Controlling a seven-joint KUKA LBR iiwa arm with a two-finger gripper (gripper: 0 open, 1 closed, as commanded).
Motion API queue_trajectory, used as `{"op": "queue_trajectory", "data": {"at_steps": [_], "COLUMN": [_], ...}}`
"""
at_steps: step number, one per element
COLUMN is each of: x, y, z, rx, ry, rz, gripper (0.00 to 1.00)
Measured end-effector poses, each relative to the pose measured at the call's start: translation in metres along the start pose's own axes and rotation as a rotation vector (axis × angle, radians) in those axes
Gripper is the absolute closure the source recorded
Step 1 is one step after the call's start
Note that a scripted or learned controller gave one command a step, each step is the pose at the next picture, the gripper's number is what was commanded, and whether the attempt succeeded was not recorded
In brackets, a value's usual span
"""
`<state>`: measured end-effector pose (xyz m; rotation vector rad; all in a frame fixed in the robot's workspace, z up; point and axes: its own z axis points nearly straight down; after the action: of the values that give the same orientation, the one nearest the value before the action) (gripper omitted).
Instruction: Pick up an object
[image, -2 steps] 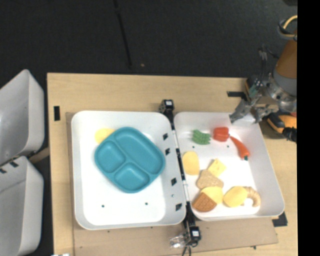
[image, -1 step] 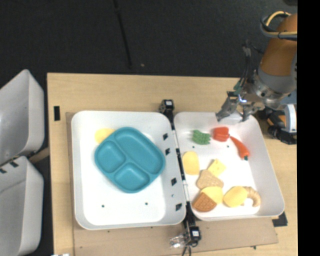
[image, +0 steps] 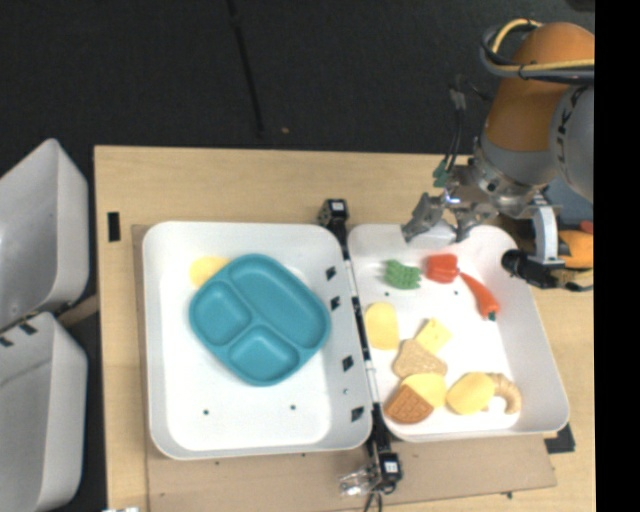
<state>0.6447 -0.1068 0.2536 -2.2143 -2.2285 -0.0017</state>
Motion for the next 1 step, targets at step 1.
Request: {"op": "queue_trajectory", "data": {"at_steps": [1], "x": [0.0249], "y": [0.0077], "z": [0.011], "rx": [0.001], "ry": [-0.001], "rz": [0.002], "gripper": [1.0]}}
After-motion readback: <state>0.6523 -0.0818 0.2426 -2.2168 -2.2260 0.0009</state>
